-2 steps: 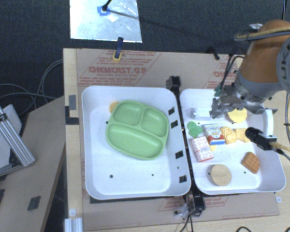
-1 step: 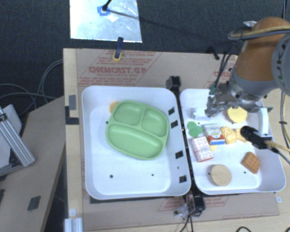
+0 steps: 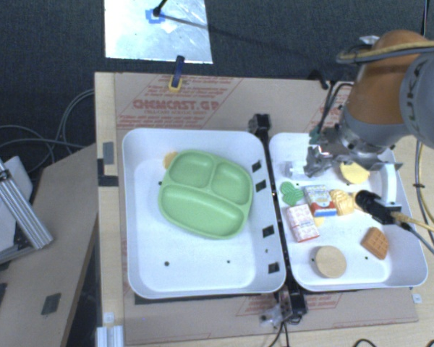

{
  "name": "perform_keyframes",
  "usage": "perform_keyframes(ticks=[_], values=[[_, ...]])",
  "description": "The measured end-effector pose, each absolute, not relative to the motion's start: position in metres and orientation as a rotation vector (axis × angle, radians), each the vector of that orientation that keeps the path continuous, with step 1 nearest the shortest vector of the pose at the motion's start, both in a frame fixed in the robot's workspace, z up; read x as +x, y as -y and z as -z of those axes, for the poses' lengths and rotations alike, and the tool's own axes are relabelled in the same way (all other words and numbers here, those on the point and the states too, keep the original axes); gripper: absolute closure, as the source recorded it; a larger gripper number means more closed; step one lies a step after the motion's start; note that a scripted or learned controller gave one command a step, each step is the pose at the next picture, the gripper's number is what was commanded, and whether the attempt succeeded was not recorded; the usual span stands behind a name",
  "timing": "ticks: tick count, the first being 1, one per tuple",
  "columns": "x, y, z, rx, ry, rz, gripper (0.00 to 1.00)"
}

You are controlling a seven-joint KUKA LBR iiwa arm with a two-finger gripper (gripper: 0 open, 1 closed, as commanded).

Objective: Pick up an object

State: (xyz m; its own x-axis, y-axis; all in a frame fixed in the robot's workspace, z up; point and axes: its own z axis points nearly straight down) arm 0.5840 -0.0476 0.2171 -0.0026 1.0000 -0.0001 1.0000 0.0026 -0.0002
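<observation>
The gripper hangs low over the far left part of the right bin, and whether it is wide or narrow I cannot tell; nothing is seen held in it. The step looks like the approach for a pick: the nearest things, a small green piece and a red and white packet, lie just in front of it, so next it must come forward and down. The arm bends in from the right, wrist pointing down.
</observation>
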Motion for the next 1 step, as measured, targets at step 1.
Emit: perform_keyframes(ticks=[1], values=[[0.5785, 0.0553, -0.2155, -2.221, 2.222, -0.001, 1.00]])
